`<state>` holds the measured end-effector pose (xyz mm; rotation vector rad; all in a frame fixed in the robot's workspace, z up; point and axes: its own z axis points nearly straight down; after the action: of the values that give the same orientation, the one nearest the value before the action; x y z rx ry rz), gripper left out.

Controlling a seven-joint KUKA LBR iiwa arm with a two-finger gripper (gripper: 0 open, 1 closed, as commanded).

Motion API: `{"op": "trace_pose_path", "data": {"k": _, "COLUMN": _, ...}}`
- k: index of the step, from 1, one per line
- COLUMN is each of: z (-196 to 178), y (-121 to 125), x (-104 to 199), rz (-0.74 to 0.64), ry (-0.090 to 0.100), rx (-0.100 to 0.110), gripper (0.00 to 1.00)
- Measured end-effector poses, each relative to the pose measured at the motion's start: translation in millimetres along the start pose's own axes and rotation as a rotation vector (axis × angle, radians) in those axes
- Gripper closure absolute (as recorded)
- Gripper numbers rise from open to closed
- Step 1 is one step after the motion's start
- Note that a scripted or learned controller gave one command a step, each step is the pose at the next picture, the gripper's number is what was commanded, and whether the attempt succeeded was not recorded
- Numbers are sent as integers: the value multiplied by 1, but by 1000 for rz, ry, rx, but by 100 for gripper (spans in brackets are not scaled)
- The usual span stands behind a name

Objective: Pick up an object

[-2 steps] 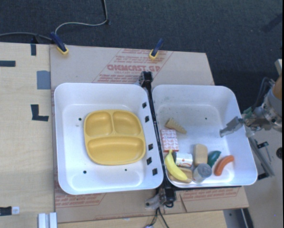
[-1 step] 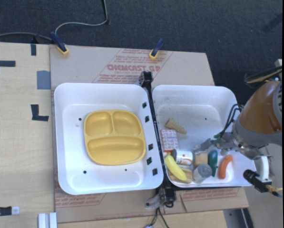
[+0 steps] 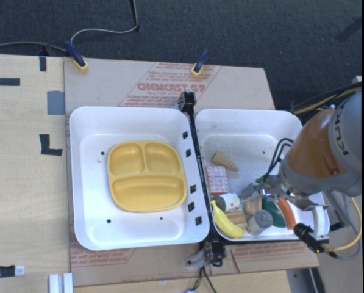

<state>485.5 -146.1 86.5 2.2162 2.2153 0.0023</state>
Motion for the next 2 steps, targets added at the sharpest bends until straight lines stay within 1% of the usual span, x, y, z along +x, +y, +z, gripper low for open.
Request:
{"op": "trace_pose_path", "data": {"k": 1, "z": -9, "y": 0, "x": 0, "rz": 0, "ry": 1, "rx": 0, "gripper": 100}}
{"op": "trace_pose_path", "data": {"k": 2, "z": -129, "y": 2, "x": 32, "rz": -2, "ry": 4, "rx": 6, "gripper": 100}}
